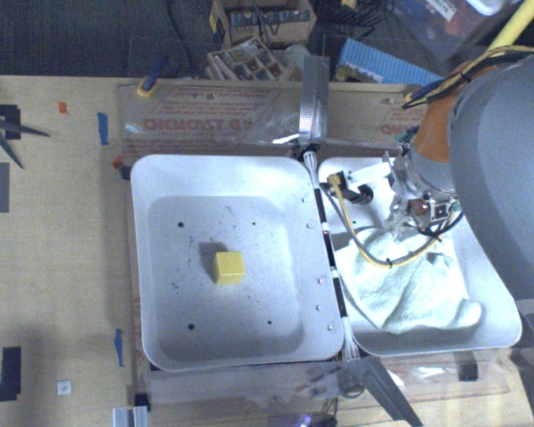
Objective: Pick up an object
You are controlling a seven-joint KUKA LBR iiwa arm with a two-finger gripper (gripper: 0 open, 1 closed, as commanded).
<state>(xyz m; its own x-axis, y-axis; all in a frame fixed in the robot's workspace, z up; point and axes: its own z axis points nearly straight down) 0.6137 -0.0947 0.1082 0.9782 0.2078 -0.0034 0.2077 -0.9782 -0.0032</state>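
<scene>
Looming largest on the right is the grey arm (507,176), its broad body closest to the lens, with the orange band sitting above the wrist and the gripper (408,223) hanging low over the right bin (503,314). Below it lies a pale crumpled cloth (409,296), spread across that bin's floor, and a yellow cable (374,252) loops down from the wrist hardware across the bin's left side. Whether the gripper touches the cloth is hard to judge from this slant; it seems just above or beside the cloth's upper edge. Nothing can be seen between the fingers, and the wrist clutter hides them well enough that I cannot tell if they stand apart or together. In the left bin (160,194), well apart from the arm, a small yellow block (230,267) rests alone near the middle of the floor, flat and untouched. As for the task, I judge it to be at an early stage: no object is lifted clear of either bin, and both the cloth and the block lie where a pick could yet be tried. The grasp and the lift are both left to do.
</scene>
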